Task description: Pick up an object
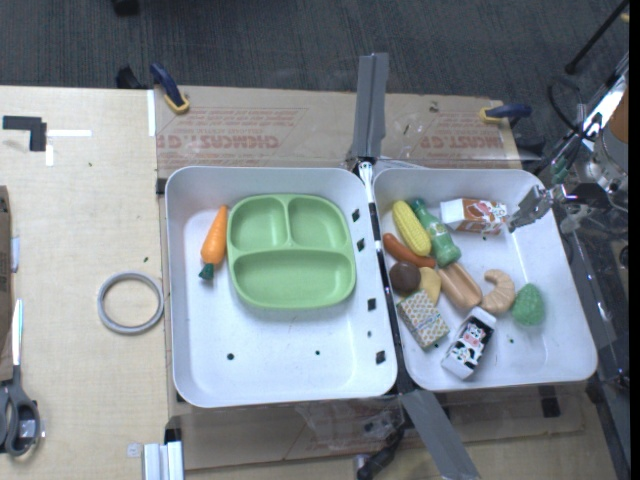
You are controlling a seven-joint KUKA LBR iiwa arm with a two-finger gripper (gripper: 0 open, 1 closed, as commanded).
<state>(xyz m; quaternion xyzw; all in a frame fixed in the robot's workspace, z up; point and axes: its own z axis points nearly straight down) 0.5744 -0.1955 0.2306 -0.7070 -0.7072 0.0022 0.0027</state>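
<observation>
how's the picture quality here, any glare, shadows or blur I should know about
Camera view: even, soft overhead light; the green plate and carrot cast only faint shadows in the left bin. The white bin floors look bright and slightly washed out. The gripper at the right bin is small and somewhat blurred, so its fingers cannot be made out.

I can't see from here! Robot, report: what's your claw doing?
Gripper at right bin's far edge, beside the orange-white carton. Nothing visibly held. Toys crowd close.

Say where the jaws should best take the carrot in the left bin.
Probably across the orange body of the carrot, around its middle, coming straight down. It lies flat, nearly lengthwise beside the green divided plate, so the jaws should close across its narrow width, with one on the plate side.
</observation>
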